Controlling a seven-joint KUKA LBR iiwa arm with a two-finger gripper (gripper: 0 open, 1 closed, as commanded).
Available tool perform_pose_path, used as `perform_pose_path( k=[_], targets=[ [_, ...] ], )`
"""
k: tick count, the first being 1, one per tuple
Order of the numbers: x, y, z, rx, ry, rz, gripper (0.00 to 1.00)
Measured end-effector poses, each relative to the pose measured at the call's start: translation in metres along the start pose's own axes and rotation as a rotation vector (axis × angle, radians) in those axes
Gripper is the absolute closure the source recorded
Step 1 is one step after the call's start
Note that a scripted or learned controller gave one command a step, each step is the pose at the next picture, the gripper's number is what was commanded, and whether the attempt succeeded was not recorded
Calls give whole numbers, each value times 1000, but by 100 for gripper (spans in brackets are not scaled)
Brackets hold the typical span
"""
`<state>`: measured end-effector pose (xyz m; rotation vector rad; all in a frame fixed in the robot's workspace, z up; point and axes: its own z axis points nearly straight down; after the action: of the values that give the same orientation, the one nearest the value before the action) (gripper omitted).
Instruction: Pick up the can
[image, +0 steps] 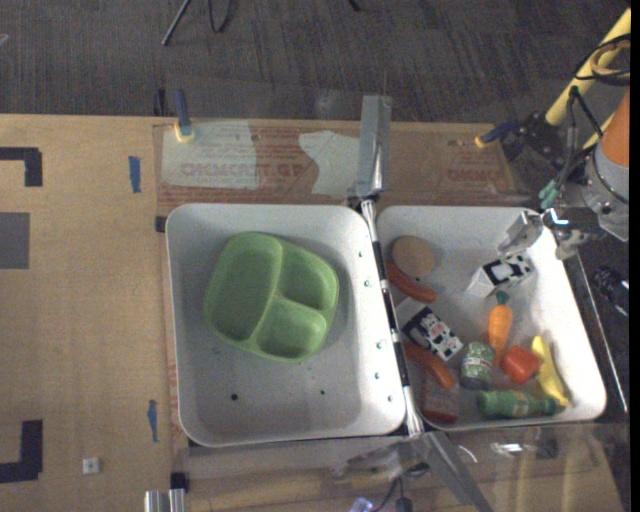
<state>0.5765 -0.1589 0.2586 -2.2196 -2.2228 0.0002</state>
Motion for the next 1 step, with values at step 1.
perform_pose_path(
  k=[1],
  targets=[
    [-11,-63,111,0,0,-67,0]
  ],
)
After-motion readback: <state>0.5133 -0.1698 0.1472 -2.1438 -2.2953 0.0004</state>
